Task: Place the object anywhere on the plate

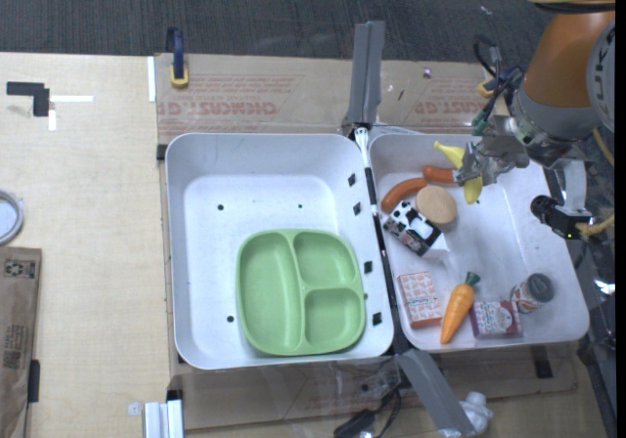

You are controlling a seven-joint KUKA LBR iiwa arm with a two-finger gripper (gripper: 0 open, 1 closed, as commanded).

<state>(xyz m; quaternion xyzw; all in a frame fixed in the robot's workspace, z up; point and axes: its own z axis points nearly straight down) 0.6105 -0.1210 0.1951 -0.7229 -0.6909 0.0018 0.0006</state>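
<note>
Item: gripper (pixel 476 172), over right bin's (pixel 548 328) far corner, clamped on yellow banana (pixel 460 164) and lifting it clear of the toys for carriage to green plate (pixel 298 291) in left bin (pixel 196 231).

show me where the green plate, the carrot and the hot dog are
green plate (pixel 262 291), camera view, floor of its long left compartment.
carrot (pixel 456 310), camera view, middle of the orange body.
hot dog (pixel 398 194), camera view, middle of the sausage.

The arm (pixel 572 65) angles leftward, its claw (pixel 476 172) seemingly pointing down.
</note>
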